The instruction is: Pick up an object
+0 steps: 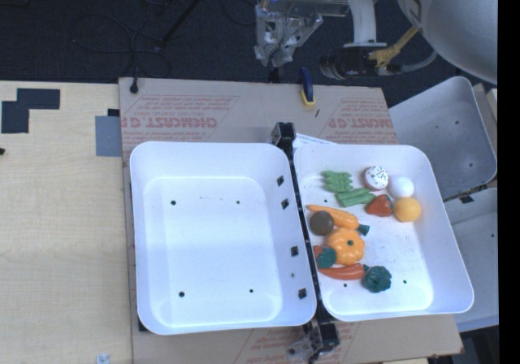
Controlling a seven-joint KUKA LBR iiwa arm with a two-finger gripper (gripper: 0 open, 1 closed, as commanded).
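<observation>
Overhead, pincer [276, 49] hangs well above desk, beyond bins, holding nothing; finger gap too blurred to tell. Toy food clustered in right bin [439, 289]: pumpkin [348, 246], carrot [335, 216], egg [400, 187]. Left bin [146, 232] likely drop spot. No pick begun yet

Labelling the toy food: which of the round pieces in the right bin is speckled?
The white ball with dark specks, at the far end beside the plain white ball; the yellow ball is unmarked.
</observation>
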